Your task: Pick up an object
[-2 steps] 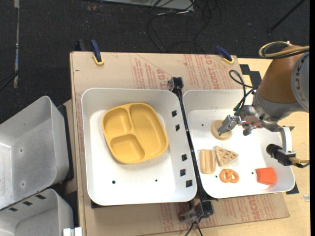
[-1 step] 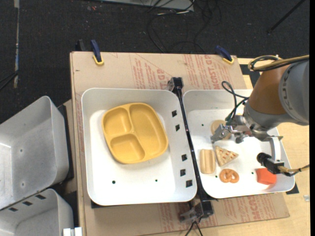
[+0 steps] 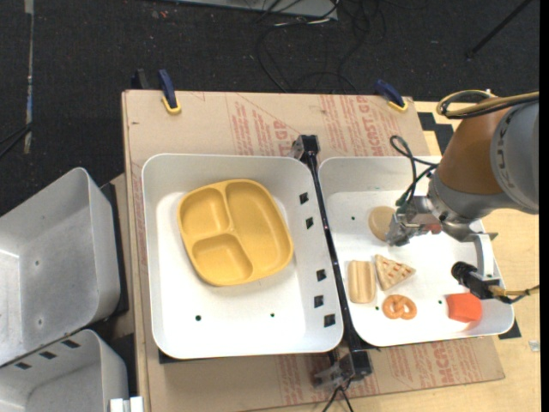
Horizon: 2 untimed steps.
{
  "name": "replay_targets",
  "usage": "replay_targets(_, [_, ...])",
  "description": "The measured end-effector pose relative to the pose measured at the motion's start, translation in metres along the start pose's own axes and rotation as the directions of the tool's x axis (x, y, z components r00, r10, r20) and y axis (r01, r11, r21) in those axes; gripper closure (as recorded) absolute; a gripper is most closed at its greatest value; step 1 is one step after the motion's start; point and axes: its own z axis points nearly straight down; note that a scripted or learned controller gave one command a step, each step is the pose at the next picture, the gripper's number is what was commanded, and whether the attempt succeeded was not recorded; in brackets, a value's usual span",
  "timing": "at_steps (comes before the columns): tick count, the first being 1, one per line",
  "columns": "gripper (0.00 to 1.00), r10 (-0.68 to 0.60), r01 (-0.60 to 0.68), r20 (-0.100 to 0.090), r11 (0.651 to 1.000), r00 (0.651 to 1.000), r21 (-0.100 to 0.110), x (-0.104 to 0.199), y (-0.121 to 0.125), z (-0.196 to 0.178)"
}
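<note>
In the left bin (image 3: 163, 256) a yellow divided plate (image 3: 233, 230) lies flat near the middle, a smooth moulded plastic tray with three shallow compartments and rounded corners, well apart from anything the arm is after. Across the divider, the right bin (image 3: 360, 174) holds the candidates: a pale, long bun-like piece (image 3: 361, 281) at about 7 o'clock of the bin, a tan wedge (image 3: 394, 272) with a dotted face just beside it, a small twisted orange pretzel shape (image 3: 399, 307) at 6 o'clock, a round beige disc (image 3: 381, 223) near the centre, and a matte orange block (image 3: 464, 307) at 4 o'clock. The gripper (image 3: 403, 230) hangs at the disc's 3 o'clock edge, close against it; whether it is released or clenched I cannot tell, since the wrist hides its tips. My worry is that the disc looks low and smooth-rimmed, so a descent off its centre could push it sideways or pinch only air, and the slick white floor would let it slide. The wedge below sits near enough to be knocked.
</note>
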Motion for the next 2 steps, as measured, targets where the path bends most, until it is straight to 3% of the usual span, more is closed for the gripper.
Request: replay_targets(2, [1.00,-0.004,0.004,0.001,1.000,1.000,-0.005,0.004,-0.007,-0.094])
